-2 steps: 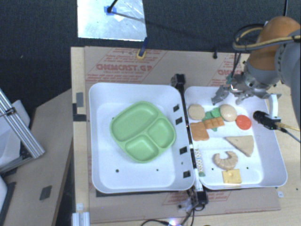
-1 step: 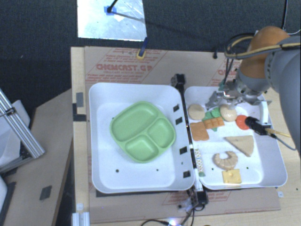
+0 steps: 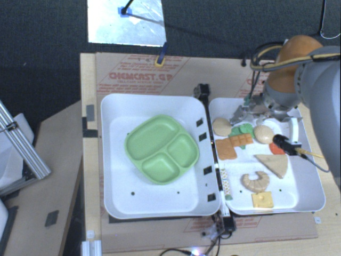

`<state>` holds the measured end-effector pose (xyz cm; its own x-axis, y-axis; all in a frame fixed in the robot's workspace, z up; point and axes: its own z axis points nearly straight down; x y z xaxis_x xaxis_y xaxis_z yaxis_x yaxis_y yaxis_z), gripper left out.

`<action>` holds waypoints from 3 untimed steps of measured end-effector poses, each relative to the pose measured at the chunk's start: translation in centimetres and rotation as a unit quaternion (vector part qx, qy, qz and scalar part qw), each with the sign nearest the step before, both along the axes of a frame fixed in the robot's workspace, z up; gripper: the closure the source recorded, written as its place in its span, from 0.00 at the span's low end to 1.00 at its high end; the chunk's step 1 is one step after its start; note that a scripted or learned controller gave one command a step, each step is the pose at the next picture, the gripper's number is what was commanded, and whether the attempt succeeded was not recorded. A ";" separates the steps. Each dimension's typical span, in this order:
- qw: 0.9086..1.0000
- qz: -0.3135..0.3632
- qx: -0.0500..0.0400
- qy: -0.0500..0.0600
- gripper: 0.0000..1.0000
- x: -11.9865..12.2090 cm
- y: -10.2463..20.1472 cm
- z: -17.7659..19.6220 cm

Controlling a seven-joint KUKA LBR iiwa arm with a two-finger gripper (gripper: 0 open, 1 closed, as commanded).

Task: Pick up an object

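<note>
My gripper (image 3: 241,114) hangs low over the far left part of the right bin (image 3: 309,196), on the grey arm that comes in from the right. Just under and in front of it lie a beige oval piece (image 3: 221,125) and a small green piece (image 3: 245,128). An orange waffle-like block (image 3: 241,140) and an orange slice (image 3: 226,150) lie nearer the front. A white egg shape (image 3: 262,134) sits to the right of the green piece. I see nothing held in the gripper.
The right bin also holds a red piece (image 3: 275,149), a tan wedge (image 3: 273,165), a curled beige pastry (image 3: 256,181) and a yellow square (image 3: 261,199). A green divided plate (image 3: 161,149) lies in the left bin (image 3: 117,196). A black-clipped wall separates the bins.
</note>
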<state>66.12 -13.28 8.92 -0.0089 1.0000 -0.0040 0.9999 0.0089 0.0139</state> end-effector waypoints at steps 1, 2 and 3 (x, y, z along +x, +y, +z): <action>1.000 0.000 0.001 0.002 1.00 -0.1 0.0 1.0; 1.000 -0.002 0.001 0.004 1.00 0.9 -0.5 6.1; 1.000 -0.001 0.001 0.003 1.00 1.3 -0.2 12.6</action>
